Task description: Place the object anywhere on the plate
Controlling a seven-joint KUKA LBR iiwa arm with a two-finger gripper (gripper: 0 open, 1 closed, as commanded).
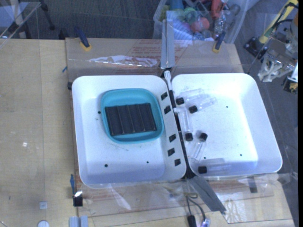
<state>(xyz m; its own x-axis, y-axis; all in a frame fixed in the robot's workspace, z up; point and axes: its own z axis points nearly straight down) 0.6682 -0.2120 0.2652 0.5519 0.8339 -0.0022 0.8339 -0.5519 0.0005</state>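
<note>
The dark ribbed block [130, 118] lies flat on the blue plate [108, 131], which stands in the left bin [87, 141]. The block sits near the middle of the plate, inside its raised rim, with its long side running left to right. No edge of it seems to hang over the rim. From this I judge that the placing step is already done, and the task looks complete or very close to it.

The right bin [241, 122] holds several clear tubes with black caps [195, 104], scattered along its left side close to the wall between the two bins. They are well apart from the plate.

At the upper right, outside both bins, there is a pale mechanical part which I take to be the pincer [273, 69]. It is small and unclear there, so I cannot tell if it is open or closed. Nothing is visible between it and the bins.

For the next move I think little is needed: the arm should keep away from the left bin so that the block is not pushed. If another try is asked, it would have to start by reaching across the right bin toward the plate.
</note>
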